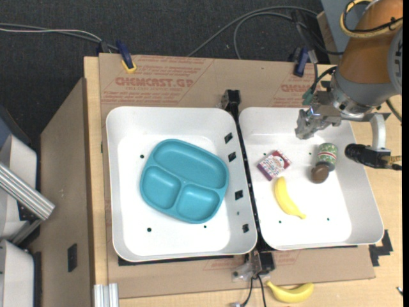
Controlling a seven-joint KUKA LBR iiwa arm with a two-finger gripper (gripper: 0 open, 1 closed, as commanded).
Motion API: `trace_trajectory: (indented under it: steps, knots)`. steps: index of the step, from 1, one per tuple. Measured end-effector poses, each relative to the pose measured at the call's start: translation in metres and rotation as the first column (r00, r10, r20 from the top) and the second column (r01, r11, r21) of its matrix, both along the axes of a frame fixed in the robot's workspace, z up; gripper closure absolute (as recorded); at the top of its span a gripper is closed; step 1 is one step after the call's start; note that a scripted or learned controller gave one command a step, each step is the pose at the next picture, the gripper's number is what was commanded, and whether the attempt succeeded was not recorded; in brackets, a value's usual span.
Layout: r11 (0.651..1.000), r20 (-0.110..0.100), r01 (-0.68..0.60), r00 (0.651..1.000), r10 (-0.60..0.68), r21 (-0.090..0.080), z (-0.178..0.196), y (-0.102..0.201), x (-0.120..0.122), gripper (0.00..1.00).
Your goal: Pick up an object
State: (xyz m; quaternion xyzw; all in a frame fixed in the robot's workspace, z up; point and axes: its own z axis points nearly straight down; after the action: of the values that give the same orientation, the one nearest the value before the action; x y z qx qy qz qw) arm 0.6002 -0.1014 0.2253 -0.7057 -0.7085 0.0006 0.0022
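**Approach stage over the right bin, nothing yet gripped**

Approach is judged to be the step in hand. The gripper (308, 124) is seen hanging over the far part of the right bin (358, 226), carried by the grey arm with its orange band (372, 18) reaching in from the right. No object is seen between the fingers, and from this slanted view it cannot be told whether they are spread or closed.

Candidates for the pick are all found nearer the camera than the gripper. A small green-labelled can (326, 153) stands just to the gripper's right and a little toward the camera, with a brown rounded object (319, 173) touching or almost touching it on the near side. A small pink-and-white packet (273, 164) lies to the gripper's left and nearer the camera, and a yellow banana (287, 199) lies beyond the packet, further toward the near rim. The can is judged the closest target.

For the next move, a short shift toward the chosen item is called for, followed by a descent with the fingers straddling it. If the can is chosen, the brown object pressed against it may be knocked or caught along with it, so the fingers would best be aligned across the can's free sides.

A blue divided plate (184, 180) lies in the left bin (121, 190), well apart from the gripper, and a second banana (293, 291) rests outside the bins at the near edge of the bench.
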Motion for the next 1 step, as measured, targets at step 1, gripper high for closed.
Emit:
trace_trajectory:
  steps: [1]
  knots:
    - [1.0, 0.0, 0.0, 1.0, 0.0, 0.0, -0.0011, 0.0394, -0.02, 1.0]
